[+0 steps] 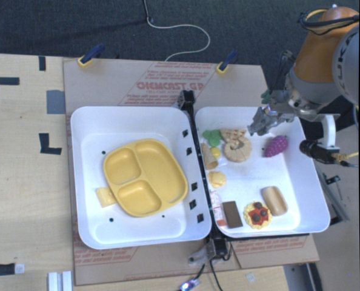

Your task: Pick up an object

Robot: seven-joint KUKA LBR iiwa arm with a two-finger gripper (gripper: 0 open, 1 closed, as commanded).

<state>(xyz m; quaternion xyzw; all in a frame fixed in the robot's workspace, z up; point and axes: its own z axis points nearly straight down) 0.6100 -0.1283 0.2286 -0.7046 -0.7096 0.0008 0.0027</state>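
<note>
The right bin (301, 187) holds several toy foods: a green piece (212, 137), a round tan pastry (236, 147), a purple grape bunch (276, 145), a pale yellow piece (216, 178), a brown chocolate bar (231, 213), a small pizza (257, 214) and a hot dog bun (274, 199). My gripper (259, 126) hangs over the back of this bin, just right of the pastry and left of the grapes. I see nothing between its fingers.
The left bin (86, 162) holds a yellow divided tray (145, 176) and a small yellow block (105, 196). Black clips line the wall between the bins. Cardboard lies beneath both bins. A white cable runs across the dark floor at the back.
</note>
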